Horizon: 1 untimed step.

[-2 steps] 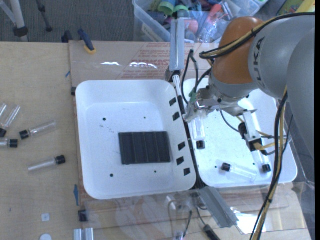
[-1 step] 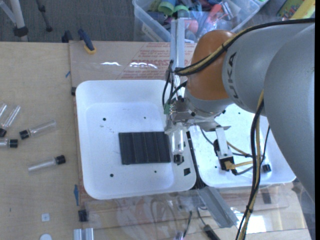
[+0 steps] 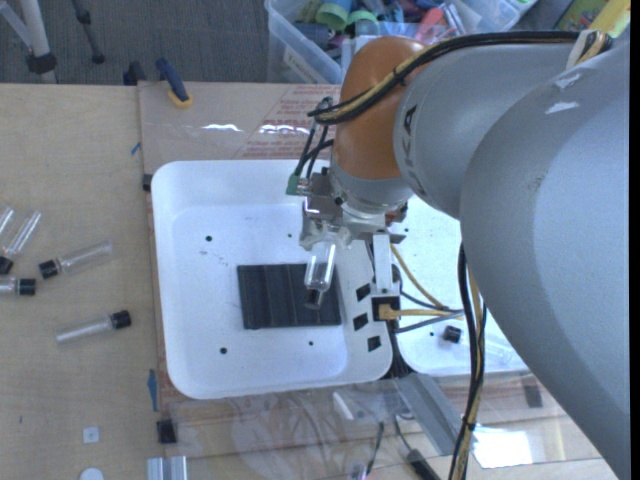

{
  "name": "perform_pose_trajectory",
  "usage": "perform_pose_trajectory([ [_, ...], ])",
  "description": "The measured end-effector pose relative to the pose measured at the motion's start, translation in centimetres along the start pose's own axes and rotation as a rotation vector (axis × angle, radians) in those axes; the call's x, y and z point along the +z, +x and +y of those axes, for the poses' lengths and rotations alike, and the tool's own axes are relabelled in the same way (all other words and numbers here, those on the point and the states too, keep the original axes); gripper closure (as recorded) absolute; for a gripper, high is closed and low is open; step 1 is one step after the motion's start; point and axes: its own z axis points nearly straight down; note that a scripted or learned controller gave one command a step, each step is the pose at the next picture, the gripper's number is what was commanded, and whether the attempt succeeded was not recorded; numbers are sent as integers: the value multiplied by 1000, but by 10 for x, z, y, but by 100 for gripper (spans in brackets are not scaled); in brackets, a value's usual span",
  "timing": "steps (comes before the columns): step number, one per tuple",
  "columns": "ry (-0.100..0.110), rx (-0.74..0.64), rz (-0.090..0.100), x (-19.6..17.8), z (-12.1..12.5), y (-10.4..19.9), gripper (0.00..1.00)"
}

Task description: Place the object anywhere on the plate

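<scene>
I cannot tell the hand's (image 3: 318, 280) state, so it may hover over the black plate (image 3: 275, 296) carrying nothing to place.

Big chunky grey arm (image 3: 520, 168) is sporting a glossy orange band (image 3: 375, 98) above the wrist, black and yellow cables (image 3: 470, 43) are trailing over it, and a silvery metal gripper (image 3: 318, 273) is sitting below.
</scene>
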Motion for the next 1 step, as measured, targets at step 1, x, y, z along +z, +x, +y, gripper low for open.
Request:
perform_pose_trajectory([
  [1, 0, 0, 0, 0, 0, 0, 0],
])
